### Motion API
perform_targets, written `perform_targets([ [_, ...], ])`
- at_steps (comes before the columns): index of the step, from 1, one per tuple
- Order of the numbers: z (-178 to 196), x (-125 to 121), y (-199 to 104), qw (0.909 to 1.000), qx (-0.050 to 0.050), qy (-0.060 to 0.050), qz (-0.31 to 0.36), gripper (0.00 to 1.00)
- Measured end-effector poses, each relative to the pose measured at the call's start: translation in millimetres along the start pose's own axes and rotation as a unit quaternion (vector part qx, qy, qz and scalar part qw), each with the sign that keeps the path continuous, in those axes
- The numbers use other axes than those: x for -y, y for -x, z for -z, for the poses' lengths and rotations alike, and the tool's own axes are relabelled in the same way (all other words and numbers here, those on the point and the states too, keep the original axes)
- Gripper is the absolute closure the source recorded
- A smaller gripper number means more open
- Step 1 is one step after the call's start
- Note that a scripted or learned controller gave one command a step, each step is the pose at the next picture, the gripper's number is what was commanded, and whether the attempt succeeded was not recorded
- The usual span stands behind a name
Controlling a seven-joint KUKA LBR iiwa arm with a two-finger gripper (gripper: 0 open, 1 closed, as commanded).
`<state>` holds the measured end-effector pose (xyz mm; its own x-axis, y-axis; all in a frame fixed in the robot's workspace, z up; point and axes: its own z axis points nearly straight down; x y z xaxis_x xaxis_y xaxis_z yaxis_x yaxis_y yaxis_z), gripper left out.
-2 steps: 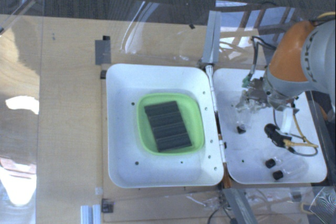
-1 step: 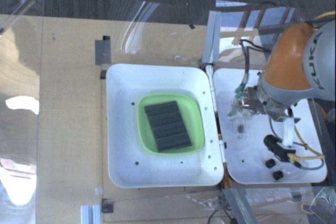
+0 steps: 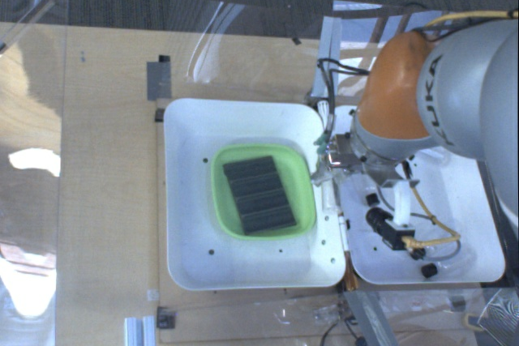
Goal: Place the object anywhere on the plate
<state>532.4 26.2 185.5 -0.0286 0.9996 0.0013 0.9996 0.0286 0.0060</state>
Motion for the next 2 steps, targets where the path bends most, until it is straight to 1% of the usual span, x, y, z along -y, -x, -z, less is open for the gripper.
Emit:
perform_targets([
  [1,0,0,0,1.0,0.0,0.0,0.0,0.0],
  [2,0,-23,42,0.9998,0.001,0.001,-0.019,0.0],
])
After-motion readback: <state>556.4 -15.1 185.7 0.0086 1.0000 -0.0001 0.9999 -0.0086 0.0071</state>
